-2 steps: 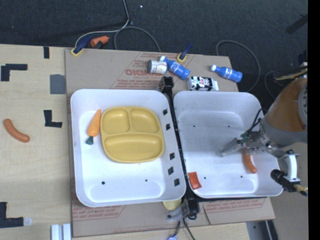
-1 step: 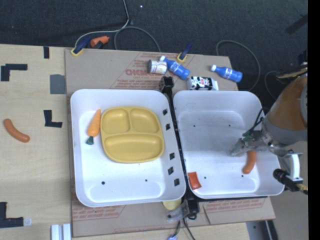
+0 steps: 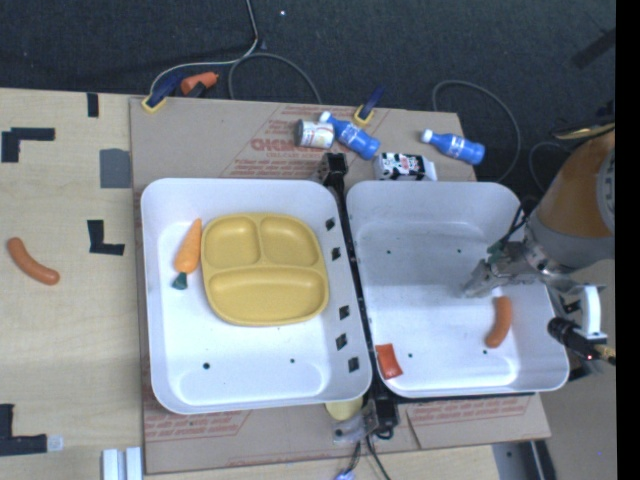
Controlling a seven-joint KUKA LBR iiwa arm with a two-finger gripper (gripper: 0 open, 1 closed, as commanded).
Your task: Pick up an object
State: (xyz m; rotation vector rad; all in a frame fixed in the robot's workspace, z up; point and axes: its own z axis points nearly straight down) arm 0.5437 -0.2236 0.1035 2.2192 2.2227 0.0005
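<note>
The orange sausage (image 3: 498,322) lies in the right bin (image 3: 420,218) near its right wall, just below my gripper (image 3: 487,278), whose jaws I cannot tell open or closed, while a red block (image 3: 387,360) sits by the front edge.

The arm's gripper (image 3: 487,280) hangs low over the right bin (image 3: 430,218), near its right wall, just above the upper end of a sausage (image 3: 498,322) lying on the bin floor. A small red block (image 3: 387,360) sits by that bin's front left corner. In the left bin (image 3: 165,368), a yellow divided plate (image 3: 265,268) lies toward the back, with a carrot (image 3: 188,247) just beside its left edge. Beyond the bins' back edge, two blue bottles (image 3: 356,138) lie on the cardboard (image 3: 230,138). Another sausage (image 3: 32,261) lies well to the left on the bench (image 3: 60,368).
</note>
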